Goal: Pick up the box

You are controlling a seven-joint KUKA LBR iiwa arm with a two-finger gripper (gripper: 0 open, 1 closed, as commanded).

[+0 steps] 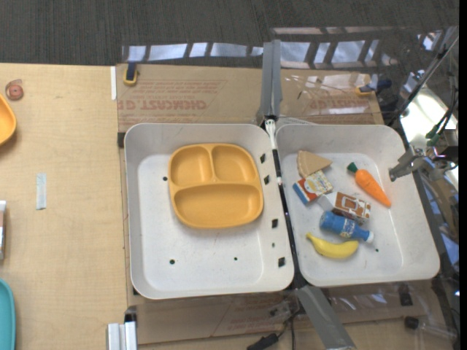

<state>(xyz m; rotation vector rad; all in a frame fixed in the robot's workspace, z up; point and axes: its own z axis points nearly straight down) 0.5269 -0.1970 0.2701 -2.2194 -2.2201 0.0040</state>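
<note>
Banana (pixel 333 246) sits at the right bin's (pixel 416 265) front; box (pixel 353 206) lies just behind it, long axis roughly left-right. Gripper (pixel 408 168) at the bin's right rim, box to its left and nearer the camera; finger state unclear.

Dark grey carpet (pixel 182 9) covers the floor beyond the tabletop. A pale wooden tabletop (pixel 62 195) lies at the left, and brown cardboard (pixel 190 97) lines the surface behind the bins. Bright light glares at the right edge.
</note>
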